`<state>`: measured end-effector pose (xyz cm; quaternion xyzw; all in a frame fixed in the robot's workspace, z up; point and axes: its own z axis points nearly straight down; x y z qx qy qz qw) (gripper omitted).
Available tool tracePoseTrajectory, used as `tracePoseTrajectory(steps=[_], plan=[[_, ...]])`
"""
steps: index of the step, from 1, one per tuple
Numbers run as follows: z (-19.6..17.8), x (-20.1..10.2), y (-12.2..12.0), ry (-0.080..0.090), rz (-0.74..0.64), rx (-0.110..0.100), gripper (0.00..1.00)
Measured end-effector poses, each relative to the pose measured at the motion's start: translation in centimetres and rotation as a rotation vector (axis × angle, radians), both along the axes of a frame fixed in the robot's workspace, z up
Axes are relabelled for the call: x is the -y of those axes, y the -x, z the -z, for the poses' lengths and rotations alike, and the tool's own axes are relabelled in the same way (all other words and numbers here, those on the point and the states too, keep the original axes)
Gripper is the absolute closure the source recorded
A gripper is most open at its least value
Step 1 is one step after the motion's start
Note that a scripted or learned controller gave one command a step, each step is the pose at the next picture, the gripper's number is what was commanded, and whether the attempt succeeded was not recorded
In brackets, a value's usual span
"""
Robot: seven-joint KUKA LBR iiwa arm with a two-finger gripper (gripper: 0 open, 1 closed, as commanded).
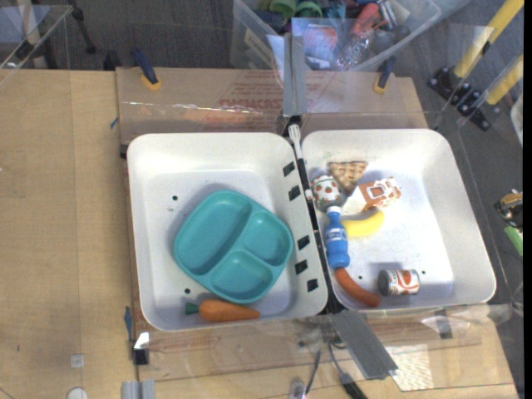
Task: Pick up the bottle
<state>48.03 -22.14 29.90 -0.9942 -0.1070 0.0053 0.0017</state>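
target: small blue plastic bottle with white cap lying along right white bin's left wall | gripper: state cannot tell | risk: yellow banana and red sausage touching it, wall crowds fingers, likely mis-grasp

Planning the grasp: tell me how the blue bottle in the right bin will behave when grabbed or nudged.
The bottle lies on its side, so a nudge would probably roll it. It looks like small, light plastic, likely smooth and slippery. The banana and sausage lie close by, so it may bump them.
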Motion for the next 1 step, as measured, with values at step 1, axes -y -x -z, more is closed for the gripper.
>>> tracePoseTrajectory(steps=[1], plan=[[-0.89,-0.06,-0.04,-0.001,-0.003,-0.003,1.00]])
